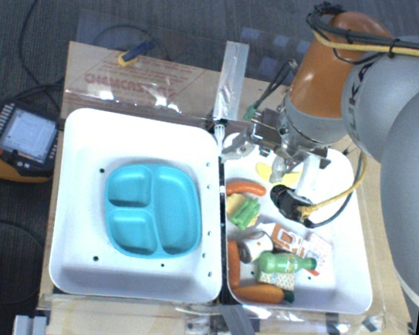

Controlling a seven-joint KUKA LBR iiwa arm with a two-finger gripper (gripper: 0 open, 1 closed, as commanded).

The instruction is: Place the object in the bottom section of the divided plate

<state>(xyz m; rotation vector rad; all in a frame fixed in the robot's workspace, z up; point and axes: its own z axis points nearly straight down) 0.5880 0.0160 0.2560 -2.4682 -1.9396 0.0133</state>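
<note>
Camera view looked down at a slant on two white bins side by side. Left bin [75, 182] held a turquoise divided plate [155, 209], lying flat near the bin's middle, three sections, all bare. Right bin [345, 277] held the clutter: a hot dog [245, 188] near the dividing wall, a green toy vegetable [245, 211] just below it, a yellow piece [263, 169] near the bin's top and partly under the gripper, a small printed box [292, 241], a green bottle [285, 264] lying on its side and touching the box, a carrot [257, 292] at the bottom edge, a reddish sausage-like piece [233, 260] running along the divider wall. A black round part [286, 202] with a yellow cable sat right of the hot dog; could not tell if it was loose or part of the arm.

Arm came in from the right, grey body, orange band above the wrist. Gripper [277, 161] hung over the top of the right bin, above the yellow piece and close to the hot dog. Whether the jaws were spread or closed could not be told from this angle; nothing was visibly pinched. Which object was the task's one was unclear; all loose items were in the right bin, well apart from the plate's bottom section.

Outside the bins: a handheld pendant with a screen [19, 138] on the floor at left, a cardboard sheet [145, 75] behind the left bin with a small blue-and-yellow item [135, 52] on it.
</note>
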